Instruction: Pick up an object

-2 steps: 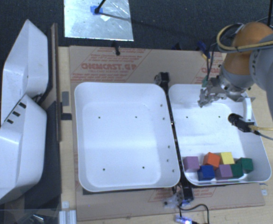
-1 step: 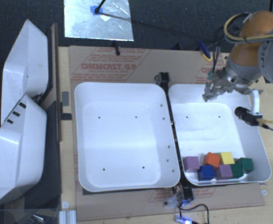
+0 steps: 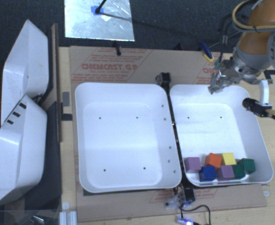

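Note:
Several small blocks are bunched against the near wall of the right bin [image 3: 248,125]: a purple block [image 3: 192,163], an orange block [image 3: 213,160], a yellow block [image 3: 228,159], a blue block [image 3: 207,173], a second purple block [image 3: 225,172] and a green block [image 3: 245,166]. My gripper [image 3: 216,86] hangs over the far rim of the right bin, well away from the blocks, pointing down. Nothing shows between its fingers.
The left bin [image 3: 123,135] sits beside the right one on a cardboard sheet. Two white bin-like shells [image 3: 22,121] lie at the far left. A shiny metal plate [image 3: 99,13] lies behind the bins. A black fitting [image 3: 255,107] sticks out at the right bin's right rim.

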